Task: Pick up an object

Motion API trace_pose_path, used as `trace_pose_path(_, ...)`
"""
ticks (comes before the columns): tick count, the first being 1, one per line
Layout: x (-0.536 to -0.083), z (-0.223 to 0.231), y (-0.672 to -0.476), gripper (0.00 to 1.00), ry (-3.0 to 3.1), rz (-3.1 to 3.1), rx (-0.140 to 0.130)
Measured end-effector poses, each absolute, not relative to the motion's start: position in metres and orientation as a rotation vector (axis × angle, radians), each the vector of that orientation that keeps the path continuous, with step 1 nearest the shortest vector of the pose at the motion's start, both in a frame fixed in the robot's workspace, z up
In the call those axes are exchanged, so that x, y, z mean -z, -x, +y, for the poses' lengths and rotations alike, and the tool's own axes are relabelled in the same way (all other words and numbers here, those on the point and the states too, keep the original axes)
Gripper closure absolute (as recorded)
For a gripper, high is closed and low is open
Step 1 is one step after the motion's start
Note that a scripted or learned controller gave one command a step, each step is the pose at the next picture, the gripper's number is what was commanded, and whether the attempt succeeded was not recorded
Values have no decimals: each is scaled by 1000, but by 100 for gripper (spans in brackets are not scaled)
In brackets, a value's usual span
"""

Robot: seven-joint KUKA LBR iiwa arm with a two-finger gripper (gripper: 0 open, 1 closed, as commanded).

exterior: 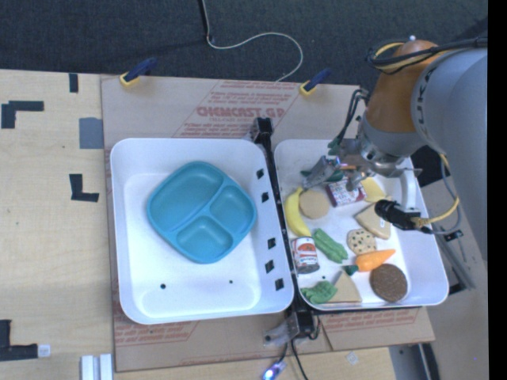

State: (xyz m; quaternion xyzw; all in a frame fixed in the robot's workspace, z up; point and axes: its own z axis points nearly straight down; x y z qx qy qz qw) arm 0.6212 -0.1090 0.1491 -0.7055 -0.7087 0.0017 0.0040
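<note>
Camera view: the claw (342, 171) hovers low in the right bin (432, 291), near its far edge, over a small packet (342, 193) beside a banana (295, 214); its spread I cannot tell. Best to descend straight, centred on one item, avoiding neighbours.

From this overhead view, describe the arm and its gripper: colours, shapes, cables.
The arm is thick, rounded and smooth grey, with a glossy orange band above the wrist. A yellow cable loops over the orange band, and a black cable runs down its left side. The gripper is a small dark metal assembly with red and white details; its jaws are too cluttered to make out.
</note>
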Motion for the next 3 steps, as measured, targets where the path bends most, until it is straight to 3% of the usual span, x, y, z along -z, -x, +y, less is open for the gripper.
trace_pose_path(1,-186,-82,-566,0,2217,-2222,-2)
trace_pose_path(2,-220,-43,-550,0,2215,-2226,2)
trace_pose_path(3,-182,-9,-548,0,2214,-2222,-6)
